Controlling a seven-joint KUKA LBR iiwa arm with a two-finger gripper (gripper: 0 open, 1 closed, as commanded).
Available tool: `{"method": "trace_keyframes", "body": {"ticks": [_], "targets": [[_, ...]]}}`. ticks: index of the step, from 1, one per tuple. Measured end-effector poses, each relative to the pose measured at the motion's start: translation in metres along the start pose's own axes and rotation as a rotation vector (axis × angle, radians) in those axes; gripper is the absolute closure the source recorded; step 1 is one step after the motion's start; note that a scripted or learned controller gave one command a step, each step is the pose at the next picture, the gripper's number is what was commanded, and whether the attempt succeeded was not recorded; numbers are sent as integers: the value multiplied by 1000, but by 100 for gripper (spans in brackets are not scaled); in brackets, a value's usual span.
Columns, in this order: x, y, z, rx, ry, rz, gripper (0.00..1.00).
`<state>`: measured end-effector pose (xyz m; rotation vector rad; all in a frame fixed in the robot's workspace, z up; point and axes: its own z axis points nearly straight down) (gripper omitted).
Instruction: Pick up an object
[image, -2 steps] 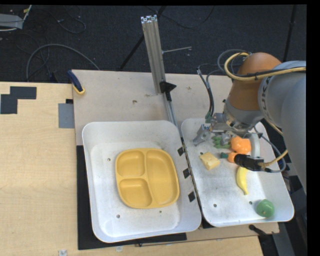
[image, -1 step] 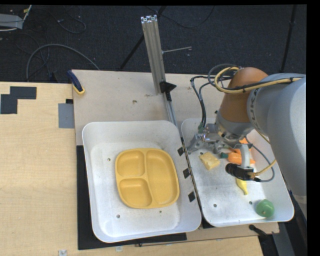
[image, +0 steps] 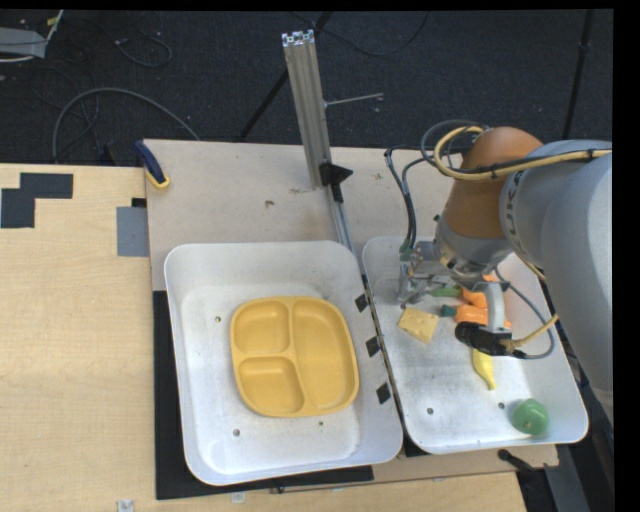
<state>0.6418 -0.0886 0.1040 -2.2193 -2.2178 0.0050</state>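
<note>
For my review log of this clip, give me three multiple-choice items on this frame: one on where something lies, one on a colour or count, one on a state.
1. Where does the yellow divided plate lie?
A. left bin
B. right bin
C. on the bench outside the bins

2. What colour is the round object at the near corner of the right bin?
A. red
B. green
C. blue

3. How many compartments does the plate have?
A. two
B. three
C. five

Key:
1 A, it rests on the floor of the left bin.
2 B, it is plainly green.
3 B, two ridges split it into three wells.
</note>
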Motion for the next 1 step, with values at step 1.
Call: {"method": "trace_keyframes", "body": {"ticks": [1], "targets": [[8, 0, -59, -7, 0, -2, 100]]}}
